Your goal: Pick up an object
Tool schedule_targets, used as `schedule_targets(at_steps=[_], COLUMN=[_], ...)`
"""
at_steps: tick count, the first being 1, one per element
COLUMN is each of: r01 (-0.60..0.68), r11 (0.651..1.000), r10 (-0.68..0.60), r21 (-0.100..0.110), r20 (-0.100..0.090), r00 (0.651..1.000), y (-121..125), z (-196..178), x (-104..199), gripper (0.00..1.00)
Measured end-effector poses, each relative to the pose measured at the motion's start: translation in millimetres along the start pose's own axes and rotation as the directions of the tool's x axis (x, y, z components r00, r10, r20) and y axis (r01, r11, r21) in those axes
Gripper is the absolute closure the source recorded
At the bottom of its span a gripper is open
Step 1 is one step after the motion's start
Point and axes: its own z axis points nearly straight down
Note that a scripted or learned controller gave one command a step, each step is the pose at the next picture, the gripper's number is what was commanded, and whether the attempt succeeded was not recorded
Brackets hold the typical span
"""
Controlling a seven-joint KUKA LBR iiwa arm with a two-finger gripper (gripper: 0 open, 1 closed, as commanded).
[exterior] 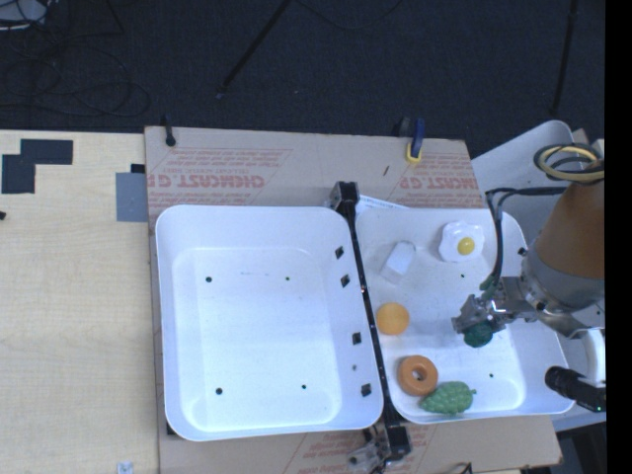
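My gripper (477, 322) is low over the right bin (513, 265), near its right side, reaching in from the right. A small dark green object (479, 337) sits right at the gripper's tip, partly covered by it. Whether it is held cannot be made out. Other objects lie in the same bin. A white and yellow fried-egg toy (461, 242) is at the back, with a pale translucent block (399, 259) to its left. An orange ball (393, 318) is near the divider. An orange ring (419, 373) and a bumpy light green piece (447, 398) lie at the front.
The left bin (178, 265) stands beside the right one, with a black divider rail (360, 294) between them. Both rest on cardboard (296, 166). The arm's grey body and orange band (578, 235) hang over the right bin's right rim.
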Motion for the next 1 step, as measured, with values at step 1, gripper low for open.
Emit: schedule_targets(at_steps=[1], r01=[0.008], r11=[1.0], r10=[-0.008], r21=[-0.001], r20=[-0.003], r00=[1.0], y=[20.0], z=[-24.7], x=[108.4], gripper=[1.0])
